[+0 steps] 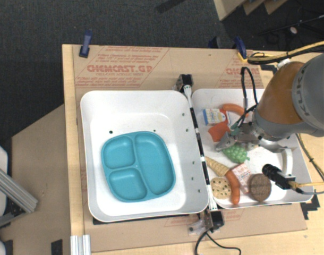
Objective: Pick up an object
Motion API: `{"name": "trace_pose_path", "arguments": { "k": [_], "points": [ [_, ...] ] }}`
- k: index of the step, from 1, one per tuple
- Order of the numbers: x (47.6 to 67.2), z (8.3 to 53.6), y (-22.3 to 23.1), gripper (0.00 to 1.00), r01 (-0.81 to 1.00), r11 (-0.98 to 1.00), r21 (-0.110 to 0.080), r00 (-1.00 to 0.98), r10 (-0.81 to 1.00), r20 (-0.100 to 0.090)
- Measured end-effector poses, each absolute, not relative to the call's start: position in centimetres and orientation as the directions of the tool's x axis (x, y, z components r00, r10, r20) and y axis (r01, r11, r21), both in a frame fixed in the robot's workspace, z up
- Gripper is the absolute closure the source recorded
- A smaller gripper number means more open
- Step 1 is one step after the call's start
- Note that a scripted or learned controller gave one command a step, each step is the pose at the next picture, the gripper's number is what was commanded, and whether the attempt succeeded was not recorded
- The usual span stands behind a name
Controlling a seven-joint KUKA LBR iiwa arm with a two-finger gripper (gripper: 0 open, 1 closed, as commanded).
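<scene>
My gripper (234,141) hangs low over the middle of the right bin (204,97), reaching in from the right. It sits just above a green bumpy toy (237,153) and right beside a red piece (219,131). Whether it touches either one I cannot tell. Behind them lie an orange curved piece (232,109) and a small white and blue carton (211,116). Toward the bin's front lie a cone (215,166), a cookie (220,187), an orange sausage (234,188), a red and white packet (240,171) and a brown round piece (259,187).
The left bin (93,110) holds a teal divided plate (138,165) in its front half. A black-studded rim (195,132) separates the two bins. The arm's grey and orange body (289,97) covers the right bin's far right part.
</scene>
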State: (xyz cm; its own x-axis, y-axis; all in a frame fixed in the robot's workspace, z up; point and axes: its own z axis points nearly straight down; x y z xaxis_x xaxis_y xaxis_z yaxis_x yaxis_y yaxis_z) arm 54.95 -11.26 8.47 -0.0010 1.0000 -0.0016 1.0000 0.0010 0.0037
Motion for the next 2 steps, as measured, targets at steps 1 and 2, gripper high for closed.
{"name": "trace_pose_path", "arguments": {
  "k": [1,2],
  "points": [
    [54.9,9.5,-11.3,1.00,1.000,-0.001,0.004,0.001,1.000,-0.002],
    [56.5,19.0,-1.0,1.00,1.000,0.010,0.010,-0.010,1.000,0.003]
  ]
}}
